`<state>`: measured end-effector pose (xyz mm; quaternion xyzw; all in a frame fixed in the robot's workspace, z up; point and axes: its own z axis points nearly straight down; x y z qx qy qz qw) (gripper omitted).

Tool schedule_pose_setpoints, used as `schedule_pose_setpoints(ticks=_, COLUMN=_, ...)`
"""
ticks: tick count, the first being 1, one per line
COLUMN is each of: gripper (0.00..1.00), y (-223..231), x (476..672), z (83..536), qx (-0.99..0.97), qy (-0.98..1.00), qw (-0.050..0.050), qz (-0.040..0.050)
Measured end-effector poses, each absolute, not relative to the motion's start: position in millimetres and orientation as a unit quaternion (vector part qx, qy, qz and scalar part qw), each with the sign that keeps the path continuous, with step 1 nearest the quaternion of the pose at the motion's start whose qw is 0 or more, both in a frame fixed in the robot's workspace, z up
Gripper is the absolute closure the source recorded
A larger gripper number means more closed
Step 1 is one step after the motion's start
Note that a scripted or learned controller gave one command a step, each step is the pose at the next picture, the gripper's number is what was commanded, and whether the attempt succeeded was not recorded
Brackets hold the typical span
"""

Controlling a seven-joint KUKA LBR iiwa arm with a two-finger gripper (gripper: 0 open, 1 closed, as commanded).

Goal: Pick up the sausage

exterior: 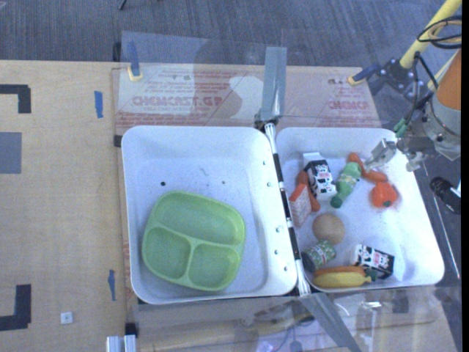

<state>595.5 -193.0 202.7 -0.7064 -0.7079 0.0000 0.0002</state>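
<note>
**Sausage (307,188): left side of the right bin, not yet gripped**

Your stock, largest first:

- Bench (58,196): carries both bins side by side.
- Left bin (198,149): holds a green divided plate (193,239), which plays no part in your pick.
- Right bin (418,233): holds all the loose goods, so you work here.
- Arm (448,116): reaches in over the bin's far right corner.
- Gripper (396,157): jaws stand apart with nothing between them. It hangs above the carrot (368,171) and the orange pepper (383,193), well apart from your target.
- Banana (341,277): lies along the near wall.
- Sausage: reddish, lying aslant near the divider wall. It sits between a flat packet (299,207) and a cow-print carton (320,179), seemingly touching both.
- Green bottle (346,185), brown round fruit (328,227), second carton (373,259) and small can (320,254): clear of the sausage.

Judgement: crowding probably leaves you little room, so approach in line with the gap.
</note>
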Motion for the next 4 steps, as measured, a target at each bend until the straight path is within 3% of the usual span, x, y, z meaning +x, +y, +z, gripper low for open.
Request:
schedule_pose_setpoints(ticks=1, gripper=0.0, y=-224, x=617.4, z=192, qx=-0.697, qy=-0.717, qw=-0.002, qz=-0.0001)
schedule_pose_setpoints(ticks=2, gripper=0.0, y=-223, x=654.6, z=140, qx=-0.685, qy=-0.729, qw=-0.011, qz=-0.0048)
schedule_pose_setpoints(ticks=4, gripper=0.0, y=-222, x=656.7, z=139, qx=-0.68, qy=-0.733, qw=-0.017, qz=-0.0079)
